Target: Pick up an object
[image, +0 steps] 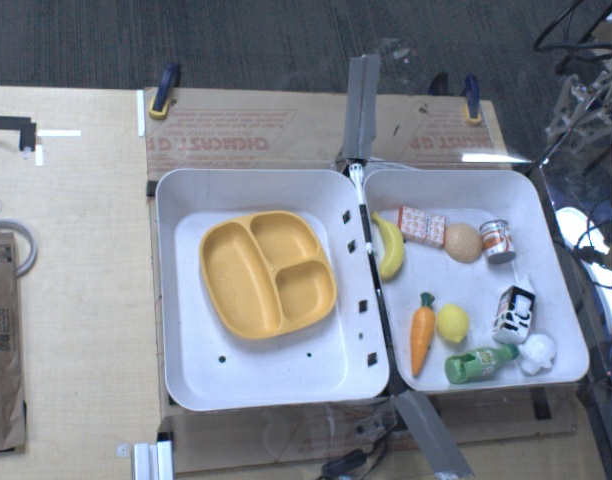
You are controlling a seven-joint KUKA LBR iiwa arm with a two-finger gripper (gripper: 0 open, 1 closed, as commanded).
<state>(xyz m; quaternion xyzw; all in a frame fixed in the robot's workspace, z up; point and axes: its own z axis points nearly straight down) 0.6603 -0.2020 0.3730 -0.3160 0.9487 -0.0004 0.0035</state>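
We saw two shallow white bins with rounded corners lying side by side on the pale wooden desk [76,198]. In the left bin [174,268] lay a smooth yellow plate [269,273], a rounded rectangle split into three compartments and turned slightly askew.

All the loose things to pick lay in the right bin [548,230]. Taking that bin as a clock face:
- At 10 o'clock a curved yellow banana [389,246] lay along the wall.
- At 11 sat a flat red and white box [422,225], touching or nearly touching a tan egg-shaped ball [463,242] at 12.
- At 1 a small can [497,240] with a red label lay just beside the ball.
- Near the middle a round, dimpled lemon [452,322] sat just beside a tapered orange carrot [422,333] with a green top, at 7.
- At 4 a black and white carton [513,313] lay tilted.
- At 6 a green bottle [479,364] lay on its side.
- At 5 a lumpy white thing [537,352] sat in the corner; we could not tell what it was.

Behind the bins, at 12 o'clock, printed brown cardboard [286,133] lay flat, with a blue and yellow clamp [165,90] at its left end and another [472,98] at its right. At the desk's 9 o'clock edge lay a brown paper bag [1,338].
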